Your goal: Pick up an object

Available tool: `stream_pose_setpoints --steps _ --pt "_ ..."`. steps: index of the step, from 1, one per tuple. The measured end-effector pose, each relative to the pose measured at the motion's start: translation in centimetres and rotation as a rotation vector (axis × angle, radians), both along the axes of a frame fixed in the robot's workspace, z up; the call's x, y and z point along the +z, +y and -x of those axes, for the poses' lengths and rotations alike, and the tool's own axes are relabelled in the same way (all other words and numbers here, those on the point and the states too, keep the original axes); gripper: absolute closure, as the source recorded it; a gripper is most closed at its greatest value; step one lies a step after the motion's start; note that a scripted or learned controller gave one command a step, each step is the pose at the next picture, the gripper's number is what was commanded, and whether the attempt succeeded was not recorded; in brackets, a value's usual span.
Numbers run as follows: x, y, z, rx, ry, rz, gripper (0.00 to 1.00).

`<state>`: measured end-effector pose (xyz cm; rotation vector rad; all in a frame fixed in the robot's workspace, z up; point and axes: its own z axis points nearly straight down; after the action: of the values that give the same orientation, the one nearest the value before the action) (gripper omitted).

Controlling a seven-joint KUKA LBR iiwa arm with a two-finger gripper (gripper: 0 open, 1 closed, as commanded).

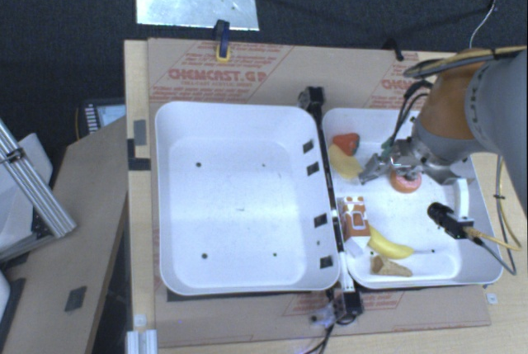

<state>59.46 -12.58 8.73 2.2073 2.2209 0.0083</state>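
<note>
Hovering over right bin, end effector state indeterminate, salmon-coloured round object at its 4 o'clock.

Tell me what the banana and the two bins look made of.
The small curved yellow banana looks like moulded plastic toy fruit: even colour, slight sheen, though real fruit can't be ruled out. The two shallow white bins look like smooth, thin plastic, with rounded rims and soft glare.
</note>
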Motion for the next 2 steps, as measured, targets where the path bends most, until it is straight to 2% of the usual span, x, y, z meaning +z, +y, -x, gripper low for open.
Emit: stream_pose_setpoints --steps 1,2 --pt "-0.1 3.2 -5.5 0.002 0.001 -0.002 0.00" --pt "-0.1 -1.1 -6.4 -0.008 0.017 -0.005 0.00"
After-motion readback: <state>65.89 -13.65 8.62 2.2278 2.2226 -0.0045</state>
